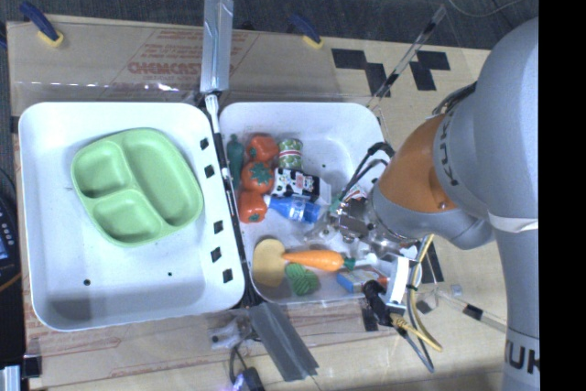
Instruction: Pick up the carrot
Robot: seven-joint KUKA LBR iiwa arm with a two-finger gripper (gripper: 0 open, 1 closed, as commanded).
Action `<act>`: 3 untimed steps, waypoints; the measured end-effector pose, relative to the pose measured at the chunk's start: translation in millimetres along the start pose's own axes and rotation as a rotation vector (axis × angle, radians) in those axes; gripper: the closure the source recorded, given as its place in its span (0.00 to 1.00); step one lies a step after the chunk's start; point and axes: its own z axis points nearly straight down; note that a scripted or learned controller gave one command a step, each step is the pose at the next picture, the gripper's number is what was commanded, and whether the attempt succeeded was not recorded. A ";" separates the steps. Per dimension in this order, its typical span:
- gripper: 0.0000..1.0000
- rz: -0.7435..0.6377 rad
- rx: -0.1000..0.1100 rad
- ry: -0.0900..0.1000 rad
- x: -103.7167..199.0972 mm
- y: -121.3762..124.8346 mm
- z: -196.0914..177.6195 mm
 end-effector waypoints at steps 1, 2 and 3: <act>0.00 -0.136 0.001 -0.002 86.9 66.6 -50.0; 0.00 -0.050 0.003 -0.002 45.2 12.0 -53.7; 0.00 -0.020 0.002 -0.002 55.5 0.0 1.2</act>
